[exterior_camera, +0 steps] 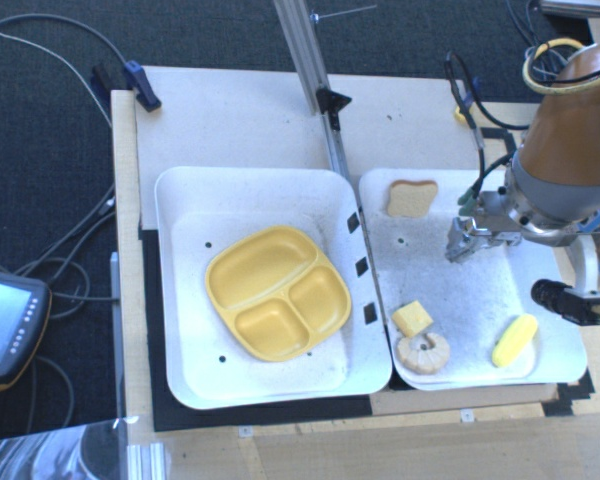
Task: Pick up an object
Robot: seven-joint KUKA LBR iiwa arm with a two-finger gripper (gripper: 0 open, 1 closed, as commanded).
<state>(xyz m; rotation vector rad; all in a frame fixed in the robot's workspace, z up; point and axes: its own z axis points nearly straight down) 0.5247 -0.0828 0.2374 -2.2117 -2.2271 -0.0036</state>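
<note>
**Nothing lifted yet**

Nearest me, the round pale donut (423, 353) is sitting by a yellow cheese cube (412, 318), with a smooth banana (514, 340) lying to the side. All are resting in the right bin (450, 298), the pick yet to be done. The gripper (464, 240) is hovering above bare floor; I cannot tell its state. Farther off, spongy toast (411, 198) is lying flat. A glossy yellow tray (278, 292) is occupying the left bin (185, 268).

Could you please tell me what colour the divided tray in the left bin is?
The tray is yellow, seen best in the camera view.
</note>
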